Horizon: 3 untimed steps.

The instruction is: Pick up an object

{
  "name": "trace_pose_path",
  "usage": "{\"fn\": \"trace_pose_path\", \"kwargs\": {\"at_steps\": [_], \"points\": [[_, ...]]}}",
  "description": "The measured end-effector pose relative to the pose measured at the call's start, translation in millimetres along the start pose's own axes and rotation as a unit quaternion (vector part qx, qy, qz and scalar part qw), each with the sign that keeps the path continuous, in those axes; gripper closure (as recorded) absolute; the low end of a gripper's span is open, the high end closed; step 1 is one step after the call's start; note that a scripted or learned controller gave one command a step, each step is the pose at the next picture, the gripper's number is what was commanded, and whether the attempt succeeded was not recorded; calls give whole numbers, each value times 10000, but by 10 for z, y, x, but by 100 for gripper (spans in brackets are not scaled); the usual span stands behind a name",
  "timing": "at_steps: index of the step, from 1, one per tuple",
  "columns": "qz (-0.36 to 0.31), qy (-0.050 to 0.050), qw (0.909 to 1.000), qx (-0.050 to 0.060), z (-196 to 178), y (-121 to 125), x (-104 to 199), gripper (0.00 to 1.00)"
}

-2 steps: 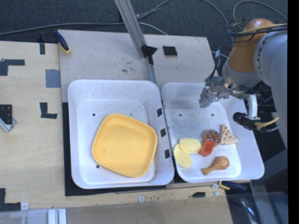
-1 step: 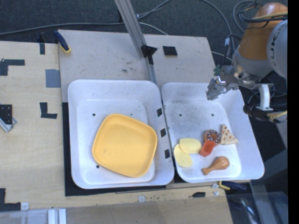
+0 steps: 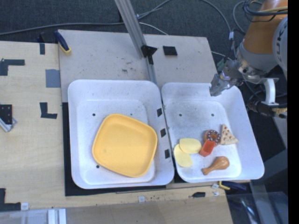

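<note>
My gripper (image 3: 216, 88) hangs over the far right corner of the right bin (image 3: 196, 107), well above and behind the toy food. In that bin's near half lie a yellow oval piece (image 3: 190, 145), a second pale yellow piece (image 3: 182, 157), a red block (image 3: 207, 148), a sprinkled donut (image 3: 212, 136), a pizza slice (image 3: 227, 135) and a brown drumstick (image 3: 216, 164). Nothing shows between the gripper's tips.
The left bin (image 3: 81, 94) holds a yellow square plate (image 3: 124, 144). A slanted metal pole (image 3: 135, 29) rises behind the bins. Cables (image 3: 187, 3) run across the dark floor at the back. A wooden bench top (image 3: 28, 106) lies to the left.
</note>
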<state>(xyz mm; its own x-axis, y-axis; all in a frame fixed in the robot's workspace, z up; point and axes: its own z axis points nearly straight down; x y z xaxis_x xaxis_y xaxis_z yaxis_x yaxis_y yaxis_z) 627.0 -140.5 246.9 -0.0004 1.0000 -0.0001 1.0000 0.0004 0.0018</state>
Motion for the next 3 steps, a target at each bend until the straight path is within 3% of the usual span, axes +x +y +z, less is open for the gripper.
{"fn": "trace_pose_path", "kwargs": {"at_steps": [1,3], "points": [[-17,5,10000,14,134,-104,497,100],[-20,5,10000,15,173,-535,1467,100]]}}
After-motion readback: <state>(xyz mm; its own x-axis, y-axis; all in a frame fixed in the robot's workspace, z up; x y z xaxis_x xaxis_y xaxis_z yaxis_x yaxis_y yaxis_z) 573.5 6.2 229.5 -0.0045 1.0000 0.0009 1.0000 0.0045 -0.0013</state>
